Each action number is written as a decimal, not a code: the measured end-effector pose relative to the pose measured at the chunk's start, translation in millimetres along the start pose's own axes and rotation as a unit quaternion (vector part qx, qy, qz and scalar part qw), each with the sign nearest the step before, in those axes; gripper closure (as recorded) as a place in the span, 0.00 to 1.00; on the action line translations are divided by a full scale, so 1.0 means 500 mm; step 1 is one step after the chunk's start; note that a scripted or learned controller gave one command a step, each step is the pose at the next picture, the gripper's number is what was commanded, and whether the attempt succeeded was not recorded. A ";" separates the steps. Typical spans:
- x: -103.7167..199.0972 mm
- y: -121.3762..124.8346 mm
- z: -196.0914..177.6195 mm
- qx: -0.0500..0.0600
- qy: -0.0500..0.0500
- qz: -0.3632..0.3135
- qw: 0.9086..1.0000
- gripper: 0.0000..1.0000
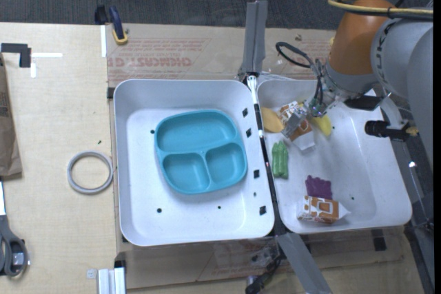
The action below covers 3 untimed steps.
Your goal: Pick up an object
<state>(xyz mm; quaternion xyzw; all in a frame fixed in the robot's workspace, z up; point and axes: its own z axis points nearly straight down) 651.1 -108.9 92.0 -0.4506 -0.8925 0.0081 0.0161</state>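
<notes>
Far left on the wooden bench (55, 100) there's a grey tape ring (90, 171) lying flat, and a pair of scissors (10, 251) poking in at the bottom left corner. Up top a small blue-and-yellow clamp (117, 24) sits near the bench's back edge.

Next comes the left bin (131, 217), which holds a teal divided plate (201, 151) with three compartments, sitting about in the middle.

Then the right bin (365, 196). Along its left wall there's a yellow piece (273, 121), with a green toy (280, 160) just below it. Further down, near the front, a purple thing (318, 185) lies right above an orange-and-white carton (321, 209), the two touching or almost.

The gripper (300, 122) is down in the back part of the right bin, right on top of a small pile with a yellow bit (322, 126) just beside it. Honestly can't make out what the claw is doing, too cluttered there. The arm (386, 38) reaches in from the upper right.
</notes>
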 end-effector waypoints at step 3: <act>0.199 0.035 -0.227 -0.015 -0.010 0.076 0.997 1.00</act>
